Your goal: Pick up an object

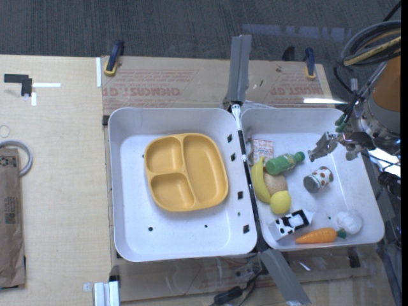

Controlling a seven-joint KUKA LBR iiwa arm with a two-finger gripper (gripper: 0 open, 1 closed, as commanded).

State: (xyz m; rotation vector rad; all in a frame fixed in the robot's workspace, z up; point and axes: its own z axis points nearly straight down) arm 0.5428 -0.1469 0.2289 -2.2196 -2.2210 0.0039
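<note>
Camera view: fixed above, looking down at a slant on the pale wooden worktop [57,190].
Left bin: shallow white plastic bin [127,234] holding a yellow three-compartment plastic plate [186,171].
Right bin: shallow white plastic bin [370,199]; its far right corner is covered by the arm.
Arm: grey arm with an orange band [387,91], cut off at the right edge, reaching in over the right bin's upper right part.
Hand: metal two-finger hand [320,148] above the bin floor, near the small tin; fingers too small and blurred to tell apart or together; nothing seen between them.
Objects, right bin: yellow banana [257,182] touching a green plastic bottle [284,164]; orange carrot [315,236]; black-and-white toy cow [292,224]; yellow lemon [280,202]; small silver tin [318,179].
</note>
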